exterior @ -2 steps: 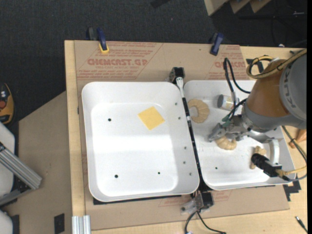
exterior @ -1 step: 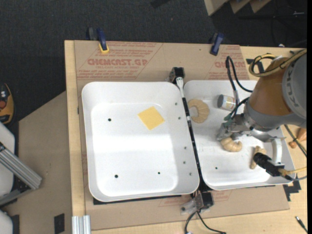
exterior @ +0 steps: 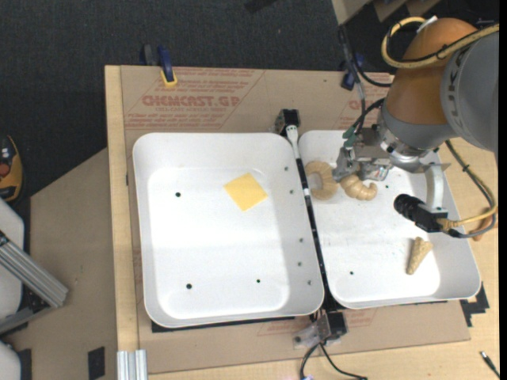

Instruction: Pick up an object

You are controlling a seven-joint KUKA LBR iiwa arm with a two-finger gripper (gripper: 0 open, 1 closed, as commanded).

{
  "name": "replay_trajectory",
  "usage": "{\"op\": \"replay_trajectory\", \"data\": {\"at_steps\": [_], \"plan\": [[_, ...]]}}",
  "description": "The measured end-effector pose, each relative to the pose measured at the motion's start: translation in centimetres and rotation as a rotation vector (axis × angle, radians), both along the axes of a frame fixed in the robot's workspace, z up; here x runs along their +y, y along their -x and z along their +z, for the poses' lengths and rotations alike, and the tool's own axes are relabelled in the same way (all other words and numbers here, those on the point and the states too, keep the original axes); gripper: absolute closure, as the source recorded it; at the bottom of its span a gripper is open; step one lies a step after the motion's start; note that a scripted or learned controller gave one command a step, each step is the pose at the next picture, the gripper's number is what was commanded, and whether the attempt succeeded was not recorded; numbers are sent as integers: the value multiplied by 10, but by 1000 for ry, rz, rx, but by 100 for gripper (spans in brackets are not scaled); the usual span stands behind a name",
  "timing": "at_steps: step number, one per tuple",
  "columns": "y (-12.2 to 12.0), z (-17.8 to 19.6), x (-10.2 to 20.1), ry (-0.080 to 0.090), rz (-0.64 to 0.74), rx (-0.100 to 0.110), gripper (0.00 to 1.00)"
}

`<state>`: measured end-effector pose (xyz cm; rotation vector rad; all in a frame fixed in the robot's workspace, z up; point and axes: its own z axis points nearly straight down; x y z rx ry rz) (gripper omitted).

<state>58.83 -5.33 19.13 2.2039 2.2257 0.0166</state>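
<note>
Nothing lifted yet, judging from how things lie: two croissant-shaped pastries (exterior: 342,182) resting on the floor of the right bin (exterior: 380,283), near its upper left corner, one by the divider and one just under the end effector (exterior: 358,165). Cone-shaped piece (exterior: 417,255) lying well apart, toward the lower right. Yellow square (exterior: 245,191) flat in the left bin (exterior: 222,291). Grasp and lift both left to do. Arm (exterior: 432,85) reaching in from the right (orange band above the wrist), tool pointed down, low over the nearer pastry. Finger spacing: cannot tell from this angle.
</note>
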Motion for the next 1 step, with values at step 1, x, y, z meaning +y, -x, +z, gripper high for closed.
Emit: {"op": "replay_trajectory", "data": {"at_steps": [1], "plan": [[-54,11,57,2,-4,6,100]]}}
